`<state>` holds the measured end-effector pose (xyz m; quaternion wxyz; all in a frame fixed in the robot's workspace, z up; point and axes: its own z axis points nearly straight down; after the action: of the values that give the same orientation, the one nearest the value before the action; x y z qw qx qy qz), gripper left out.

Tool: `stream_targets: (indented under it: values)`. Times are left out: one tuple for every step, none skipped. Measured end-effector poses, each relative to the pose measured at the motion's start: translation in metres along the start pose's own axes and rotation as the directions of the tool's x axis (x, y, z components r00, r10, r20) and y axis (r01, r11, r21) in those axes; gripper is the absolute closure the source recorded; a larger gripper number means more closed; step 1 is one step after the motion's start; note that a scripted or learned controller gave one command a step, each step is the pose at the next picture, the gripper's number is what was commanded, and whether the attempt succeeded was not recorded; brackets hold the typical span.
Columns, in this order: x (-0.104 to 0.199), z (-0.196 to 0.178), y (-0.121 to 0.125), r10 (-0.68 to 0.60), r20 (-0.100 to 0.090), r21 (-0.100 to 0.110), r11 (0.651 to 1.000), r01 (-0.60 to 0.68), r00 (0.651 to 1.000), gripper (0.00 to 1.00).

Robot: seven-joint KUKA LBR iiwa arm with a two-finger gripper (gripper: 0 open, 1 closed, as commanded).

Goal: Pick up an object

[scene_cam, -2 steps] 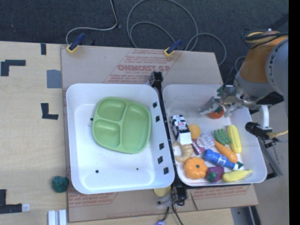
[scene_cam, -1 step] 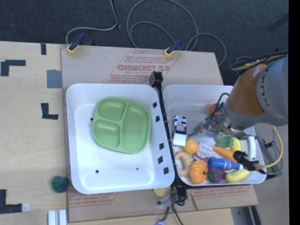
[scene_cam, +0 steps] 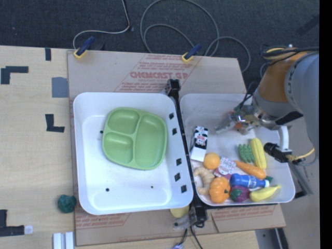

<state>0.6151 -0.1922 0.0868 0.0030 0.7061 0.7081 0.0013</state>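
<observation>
Two white bins side by side on brown cardboard over a wooden worktop [scene_cam: 31, 139]: left bin [scene_cam: 85, 191], right bin [scene_cam: 207, 105]. One green divided plate [scene_cam: 135, 138] lying flat in left bin, toward its upper middle; bare white floor all round it, widest along the near edge. Right bin crowded in its lower half with toy food: one small milk carton [scene_cam: 199, 140] against the left wall, one orange [scene_cam: 211, 161], one small pumpkin [scene_cam: 219, 189], one carrot [scene_cam: 250, 168], one corn cob [scene_cam: 258, 152], one banana [scene_cam: 264, 193] at the near rim, one blue bottle [scene_cam: 248, 181] lying on its side, one purple piece [scene_cam: 239, 194] beside the pumpkin, one pale knobbly piece [scene_cam: 203, 176], one pink-and-white packet [scene_cam: 226, 166]. Upper half of right bin bare, open room there. One dark green lump [scene_cam: 66, 203] outside the bins on the worktop at lower left. Two clamps on the cardboard's far edge: one [scene_cam: 83, 47], another [scene_cam: 191, 52]. Grey arm with orange band [scene_cam: 280, 79] entering from the right, wrist low over the right bin. Hand [scene_cam: 236, 122] above the bin floor, just up from the corn cob, apart from the toys; fingers too blurred, cannot tell whether released or clenched, nothing seen between them.
</observation>
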Motion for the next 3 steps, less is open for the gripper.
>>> stream_targets:
  values:
    - [0.026,0.006,0.035,0.016,0.002,0.070,0.997,-0.016,1.000,0.00]
    - [-0.013,0.009,0.039,0.017,-0.008,0.073,0.997,-0.016,1.000,0.00]
    - [-0.035,-0.003,0.047,0.010,0.002,0.024,1.000,-0.010,1.000,0.00]
